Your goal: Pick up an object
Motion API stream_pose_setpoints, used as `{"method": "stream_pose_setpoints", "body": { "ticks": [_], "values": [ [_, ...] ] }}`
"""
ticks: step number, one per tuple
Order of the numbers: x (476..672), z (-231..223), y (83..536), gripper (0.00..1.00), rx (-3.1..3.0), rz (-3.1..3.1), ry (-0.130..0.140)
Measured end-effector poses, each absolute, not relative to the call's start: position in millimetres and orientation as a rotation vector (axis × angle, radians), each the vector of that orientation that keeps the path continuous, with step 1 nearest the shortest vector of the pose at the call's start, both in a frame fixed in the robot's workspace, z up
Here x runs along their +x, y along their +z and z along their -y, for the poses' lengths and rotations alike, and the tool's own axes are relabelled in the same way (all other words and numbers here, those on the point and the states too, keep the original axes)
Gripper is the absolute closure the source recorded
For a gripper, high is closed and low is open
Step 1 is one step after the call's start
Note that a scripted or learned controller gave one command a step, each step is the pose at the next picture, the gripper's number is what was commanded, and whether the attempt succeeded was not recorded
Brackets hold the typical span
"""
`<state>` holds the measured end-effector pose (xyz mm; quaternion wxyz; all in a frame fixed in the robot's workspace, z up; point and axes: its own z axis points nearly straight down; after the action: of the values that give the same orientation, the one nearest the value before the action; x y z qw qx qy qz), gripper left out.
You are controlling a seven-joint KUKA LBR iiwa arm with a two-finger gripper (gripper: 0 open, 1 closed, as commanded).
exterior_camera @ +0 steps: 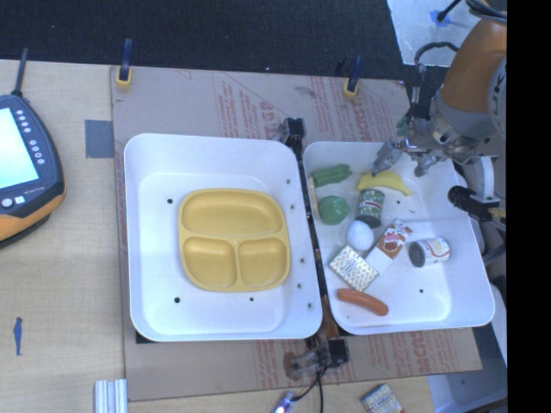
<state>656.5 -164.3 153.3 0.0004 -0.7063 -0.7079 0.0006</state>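
Left bin [146, 231] holds divided tray [234, 237] at center. Right bin [465, 304] holds clutter: banana [385, 181] at 12 o'clock, egg [360, 233] center-left, sausage [362, 301] at 7 o'clock, can [429, 251] at 3 o'clock.

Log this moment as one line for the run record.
phase: approach | gripper: over right white bin, far edge, above yellow plastic banana | held: nothing seen | left white bin: yellow three-compartment tray
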Motion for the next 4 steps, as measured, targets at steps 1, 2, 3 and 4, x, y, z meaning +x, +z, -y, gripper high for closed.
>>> {"method": "stream_pose_setpoints", "body": {
  "ticks": [1, 2, 3, 4],
  "values": [
    [625.1, 113.6, 91.2, 0.0, -2.212, 2.226, 0.008],
    [656.7, 132.8, 170.5, 0.0, -2.216, 2.226, 0.002],
    [654.0, 118.9, 90.7, 0.0, -2.212, 2.224, 0.01],
    [613.9, 113.1, 91.6, 0.0, -2.214, 2.225, 0.008]
  ]
}}
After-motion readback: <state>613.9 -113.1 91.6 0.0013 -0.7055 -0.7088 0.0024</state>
